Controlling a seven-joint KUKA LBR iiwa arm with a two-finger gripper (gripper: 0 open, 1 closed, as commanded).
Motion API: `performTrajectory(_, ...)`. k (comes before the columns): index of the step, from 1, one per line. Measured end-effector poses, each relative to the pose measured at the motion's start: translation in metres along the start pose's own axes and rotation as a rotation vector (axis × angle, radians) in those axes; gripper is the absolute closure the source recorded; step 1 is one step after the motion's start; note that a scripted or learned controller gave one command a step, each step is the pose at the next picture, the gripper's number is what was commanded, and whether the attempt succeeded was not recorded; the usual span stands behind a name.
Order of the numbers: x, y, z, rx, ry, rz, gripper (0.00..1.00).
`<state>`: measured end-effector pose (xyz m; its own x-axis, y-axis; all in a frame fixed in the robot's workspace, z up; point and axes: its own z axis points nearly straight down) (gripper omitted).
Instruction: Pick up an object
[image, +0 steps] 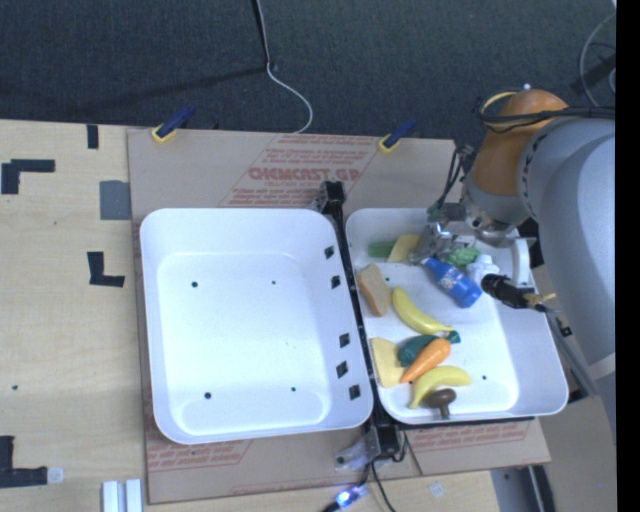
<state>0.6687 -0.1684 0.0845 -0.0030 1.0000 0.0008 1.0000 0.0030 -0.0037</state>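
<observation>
My gripper (446, 240) hangs over the back of the right bin (530, 370), at the end of the grey arm with the orange band. Directly under and in front of it lies a blue bottle-like object (455, 283), with a small green piece (461, 257) at its upper end. The gripper sits very close to the blue object, and whether it touches it cannot be made out. Further forward in the bin lie a yellow banana (418, 313), an orange carrot (427, 360) and a dark teal item (416, 349).
The right bin also holds a tan bread slice (374, 290), a yellow wedge (386, 362), a second banana (442, 380), a brown mushroom (441, 399) and green and yellow pieces at the back (392, 247). The left bin (160, 240) stands alongside. The arm's bulk fills the right side.
</observation>
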Motion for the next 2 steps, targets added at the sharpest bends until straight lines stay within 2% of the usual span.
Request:
performTrajectory(1, -0.043, 0.001, -0.128, -0.016, -0.007, 0.004, 1.00)
performTrajectory(2, 0.057, 0.001, -0.293, -0.020, -0.001, -0.008, 1.00)
